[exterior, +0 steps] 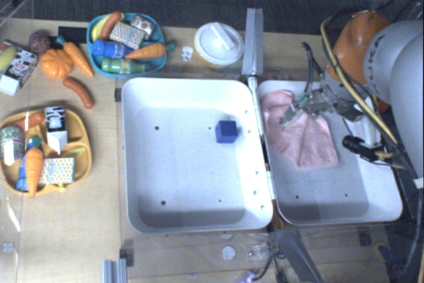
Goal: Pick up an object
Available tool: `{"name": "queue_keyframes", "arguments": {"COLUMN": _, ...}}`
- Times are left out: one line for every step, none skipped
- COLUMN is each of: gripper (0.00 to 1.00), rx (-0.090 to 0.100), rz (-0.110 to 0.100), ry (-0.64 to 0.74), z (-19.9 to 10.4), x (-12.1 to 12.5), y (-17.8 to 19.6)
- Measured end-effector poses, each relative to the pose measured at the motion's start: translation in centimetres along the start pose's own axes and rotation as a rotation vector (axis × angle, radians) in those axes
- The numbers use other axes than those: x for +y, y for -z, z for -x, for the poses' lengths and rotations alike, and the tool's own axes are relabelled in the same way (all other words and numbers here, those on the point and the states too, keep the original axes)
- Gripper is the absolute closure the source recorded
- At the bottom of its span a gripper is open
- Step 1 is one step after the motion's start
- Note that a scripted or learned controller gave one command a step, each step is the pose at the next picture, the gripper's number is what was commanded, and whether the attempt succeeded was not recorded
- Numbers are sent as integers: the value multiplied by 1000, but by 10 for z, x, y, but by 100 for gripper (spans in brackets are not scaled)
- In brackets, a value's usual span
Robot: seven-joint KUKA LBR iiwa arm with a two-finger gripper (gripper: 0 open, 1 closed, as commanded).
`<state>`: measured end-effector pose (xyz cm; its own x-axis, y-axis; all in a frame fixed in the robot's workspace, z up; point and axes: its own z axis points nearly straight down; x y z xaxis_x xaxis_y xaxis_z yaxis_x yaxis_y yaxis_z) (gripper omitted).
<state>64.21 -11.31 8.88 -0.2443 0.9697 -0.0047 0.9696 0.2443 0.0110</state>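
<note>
Wooden bench point(99, 209) bears two white bins point(192, 209); left of them a yellow tray point(83, 142), beyond it a blue bowl point(159, 63), loose toy sausage point(79, 92), pumpkin point(55, 63) and white lid point(218, 43).

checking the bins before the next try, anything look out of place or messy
Nothing spilled or damaged. The pink cloth lies crumpled in the right bin, bunched at its far end under the gripper. The blue block sits alone in the left bin.

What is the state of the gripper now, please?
Gripper: above the pink cloth in the right bin; open or shut cannot be told.
</note>
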Motion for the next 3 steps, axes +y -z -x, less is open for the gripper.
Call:
{"name": "queue_keyframes", "arguments": {"gripper": 0, "rx": -1, "rz": 1, "ry": 100, "z": -10, "x": -75, "y": 3}}
{"name": "queue_keyframes", "arguments": {"gripper": 0, "rx": 0, "rz": 1, "ry": -53, "z": -25, "x": -24, "y": 1}}
{"name": "queue_keyframes", "arguments": {"gripper": 0, "rx": 0, "rz": -4, "ry": -48, "z": 27, "x": 15, "y": -1}}
